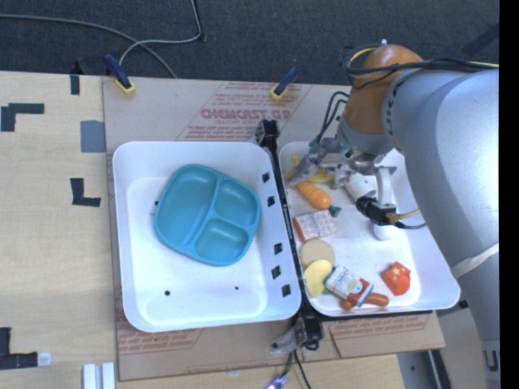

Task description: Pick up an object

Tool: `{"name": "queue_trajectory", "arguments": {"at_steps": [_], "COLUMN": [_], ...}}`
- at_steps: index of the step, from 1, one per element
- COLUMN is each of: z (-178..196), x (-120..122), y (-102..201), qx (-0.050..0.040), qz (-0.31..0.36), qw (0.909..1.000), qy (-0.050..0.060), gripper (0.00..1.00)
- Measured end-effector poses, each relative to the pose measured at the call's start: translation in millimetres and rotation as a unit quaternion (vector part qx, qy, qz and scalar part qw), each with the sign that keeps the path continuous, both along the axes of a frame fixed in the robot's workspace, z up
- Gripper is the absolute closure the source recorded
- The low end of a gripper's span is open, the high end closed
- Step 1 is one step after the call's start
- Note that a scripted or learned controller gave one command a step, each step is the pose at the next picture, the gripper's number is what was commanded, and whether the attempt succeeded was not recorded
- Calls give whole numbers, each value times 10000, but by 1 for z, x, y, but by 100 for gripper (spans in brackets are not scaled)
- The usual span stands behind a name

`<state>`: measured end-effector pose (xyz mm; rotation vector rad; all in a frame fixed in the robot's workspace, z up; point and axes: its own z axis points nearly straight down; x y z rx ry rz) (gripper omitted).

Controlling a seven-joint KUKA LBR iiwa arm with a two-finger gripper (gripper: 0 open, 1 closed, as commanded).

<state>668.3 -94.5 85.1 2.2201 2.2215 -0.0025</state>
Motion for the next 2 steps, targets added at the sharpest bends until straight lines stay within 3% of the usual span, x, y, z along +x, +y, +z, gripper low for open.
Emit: {"name": "queue_trajectory", "arguments": {"at_steps": [1,2], "z": [10,100], "x": [0,-49], "y": [0,70], "qx": [-6,11], "qz": [4,11], "qw": [10000,10000], "qy": [3,-2], "gripper": [100,100]}}
